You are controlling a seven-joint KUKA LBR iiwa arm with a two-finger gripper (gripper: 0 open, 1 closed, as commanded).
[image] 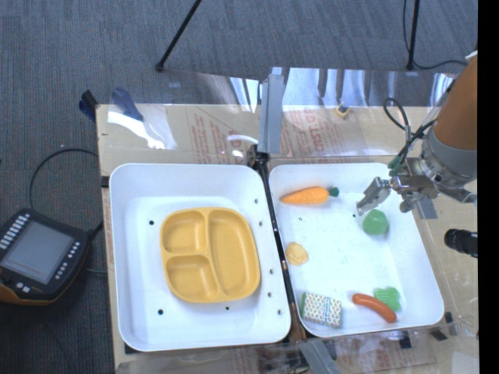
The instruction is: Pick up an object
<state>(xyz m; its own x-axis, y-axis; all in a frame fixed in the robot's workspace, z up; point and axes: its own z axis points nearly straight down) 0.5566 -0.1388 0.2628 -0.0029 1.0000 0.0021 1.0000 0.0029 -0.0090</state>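
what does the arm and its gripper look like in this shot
The arm comes in from the right: a broad orange band above a grey wrist section. Black cables loop off its left side, with a small green piece near the wrist. The gripper is grey metal, built of angular blocks with two slim fingers pointing down over the right bin.

Robot lab; teach pendant, tripod legs, carpet

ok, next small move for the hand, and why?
Probably lower straight down onto the green ball. The hand hangs above the right bin, nothing between its fingers, with the ball just below it and apart from the carrot and other items.
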